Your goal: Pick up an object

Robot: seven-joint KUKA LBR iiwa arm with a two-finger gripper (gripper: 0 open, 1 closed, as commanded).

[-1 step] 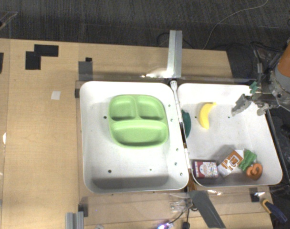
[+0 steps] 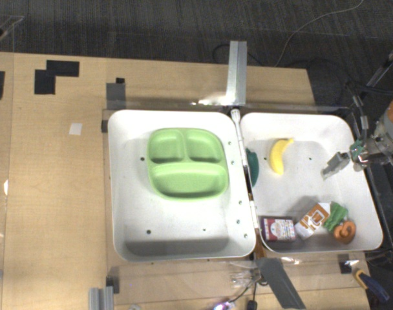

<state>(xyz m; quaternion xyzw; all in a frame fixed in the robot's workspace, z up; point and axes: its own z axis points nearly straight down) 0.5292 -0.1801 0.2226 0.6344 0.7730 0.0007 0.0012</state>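
— Banana (image 2: 278, 155), smooth, yellow, curved: where? 
— Right bin (image 2: 313, 124), near its left wall, long axis toward the far rim. 
— Pincer (image 2: 342, 162)? 
— Over the right edge; its opening cannot be told.

A robotics lab: wooden bench (image 2: 48, 173), 2 white bins (image 2: 125, 237), loose cables (image 2: 313, 18).

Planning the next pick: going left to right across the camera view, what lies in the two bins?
Green divided tray → dark green object at the divider → banana → dark carton → orange-and-white packet → gripper, over the right bin.
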